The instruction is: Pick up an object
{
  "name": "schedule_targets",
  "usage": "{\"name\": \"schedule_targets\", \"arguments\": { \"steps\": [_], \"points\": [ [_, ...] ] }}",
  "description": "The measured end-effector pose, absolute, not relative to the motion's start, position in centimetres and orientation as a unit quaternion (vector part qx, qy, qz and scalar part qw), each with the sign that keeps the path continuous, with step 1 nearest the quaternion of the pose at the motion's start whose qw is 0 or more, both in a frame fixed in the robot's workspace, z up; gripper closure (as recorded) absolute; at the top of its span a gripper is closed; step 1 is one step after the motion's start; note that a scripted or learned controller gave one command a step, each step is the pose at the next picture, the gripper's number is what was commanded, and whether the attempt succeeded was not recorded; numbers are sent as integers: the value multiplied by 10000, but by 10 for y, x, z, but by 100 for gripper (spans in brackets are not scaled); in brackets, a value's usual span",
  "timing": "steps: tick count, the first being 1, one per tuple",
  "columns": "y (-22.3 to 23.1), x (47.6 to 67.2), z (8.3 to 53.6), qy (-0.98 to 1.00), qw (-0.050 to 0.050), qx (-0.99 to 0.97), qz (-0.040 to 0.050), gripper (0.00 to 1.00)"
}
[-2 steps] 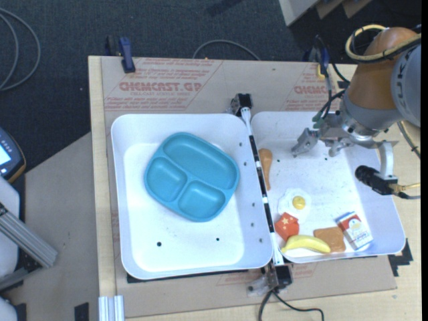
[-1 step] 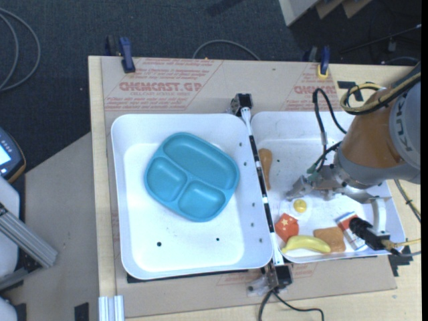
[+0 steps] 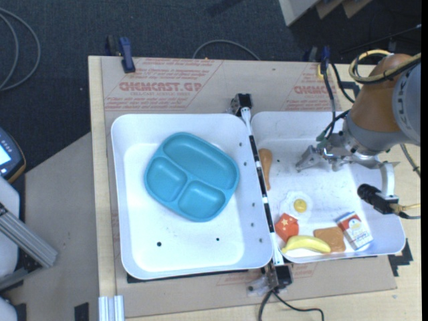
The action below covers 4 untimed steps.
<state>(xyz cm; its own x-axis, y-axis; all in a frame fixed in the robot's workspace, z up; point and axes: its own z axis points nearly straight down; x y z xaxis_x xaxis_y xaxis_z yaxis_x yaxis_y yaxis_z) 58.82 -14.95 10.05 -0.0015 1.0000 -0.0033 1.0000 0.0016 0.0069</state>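
Note:
My gripper (image 3: 320, 161) hangs over the back half of the right bin (image 3: 394, 236), open, with nothing between its fingers. Toy food lies in that bin. An orange carrot-like piece (image 3: 265, 160) rests against the left wall, about a hand's width left of the gripper. Nearer the front are a fried egg (image 3: 298, 204), a red tomato (image 3: 286, 226), a yellow banana (image 3: 306, 245), a brown toast slice (image 3: 329, 238) and a small red-and-white carton (image 3: 354, 230). All of them are apart from the gripper.
The left bin (image 3: 127, 179) holds a blue divided plate (image 3: 192, 176). A black-edged divider (image 3: 257, 179) separates the two bins. The arm's grey and orange wrist (image 3: 378, 109) and its cables reach over the right bin's back right corner.

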Motion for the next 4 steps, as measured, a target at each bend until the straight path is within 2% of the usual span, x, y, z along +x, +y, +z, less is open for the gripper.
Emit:
{"name": "schedule_targets", "arguments": {
  "steps": [1,2,3,4],
  "points": [
    [-192,636,154,7073,54,7069,16,0],
    [-154,560,89,7065,-61,7076,-25,0],
    [-151,625,88,7084,27,7058,15,0],
    [-135,523,84,7059,-40,7083,-16,0]
  ]
}}
